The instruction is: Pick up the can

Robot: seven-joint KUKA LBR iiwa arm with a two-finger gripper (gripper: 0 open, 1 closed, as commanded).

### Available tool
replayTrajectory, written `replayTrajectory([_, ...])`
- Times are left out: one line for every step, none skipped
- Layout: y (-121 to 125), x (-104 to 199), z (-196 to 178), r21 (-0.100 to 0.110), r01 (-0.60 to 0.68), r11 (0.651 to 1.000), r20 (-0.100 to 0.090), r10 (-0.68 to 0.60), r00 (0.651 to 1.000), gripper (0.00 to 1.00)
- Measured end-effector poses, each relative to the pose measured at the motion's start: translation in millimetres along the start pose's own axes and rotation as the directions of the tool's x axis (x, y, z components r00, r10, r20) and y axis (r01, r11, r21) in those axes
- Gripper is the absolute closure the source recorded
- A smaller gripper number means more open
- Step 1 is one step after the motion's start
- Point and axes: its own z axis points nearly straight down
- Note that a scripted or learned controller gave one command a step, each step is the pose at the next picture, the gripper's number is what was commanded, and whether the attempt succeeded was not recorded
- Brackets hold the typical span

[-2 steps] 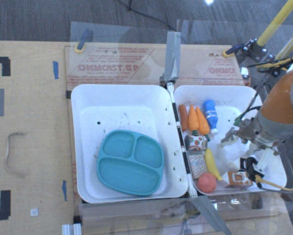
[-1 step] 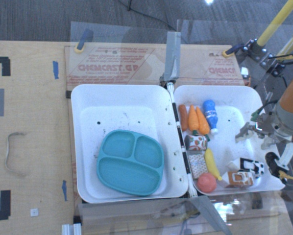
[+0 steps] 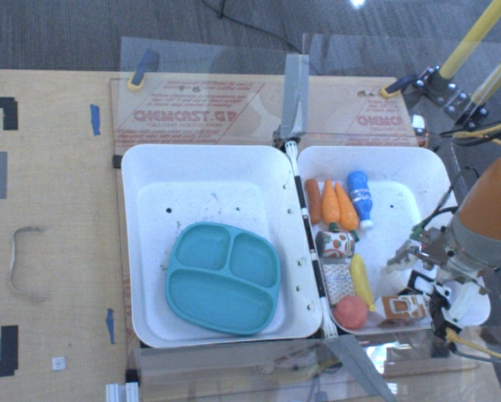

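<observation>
Short round can [image 3: 335, 244] w/ printed label lies at 9 o'clock in the right white plastic bin [image 3: 435, 171], just below smooth tapered carrots [image 3: 338, 203], while gripper [image 3: 416, 256] hangs at 3 o'clock, grip state unclear

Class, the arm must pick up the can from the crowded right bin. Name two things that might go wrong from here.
1. The can lies wedged among the carrots, banana and a patterned packet; fingers may grab a neighbour.
2. It sits close to the bin wall, leaving little finger room.
</observation>
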Motion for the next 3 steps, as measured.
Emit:
replayTrajectory([66.6, 17.8, 1.3, 0.003, -0.263, 0.965, 0.002, 0.263, 0.965, 0.0])
replayTrajectory([67.4, 19.4, -9.9, 0.001, -0.259, 0.966, 0.002, 0.259, 0.966, 1.0])
replayTrajectory([52.0, 38.0, -137.4, 0.009, 0.118, 0.993, 0.0, -0.118, 0.993, 1.0])
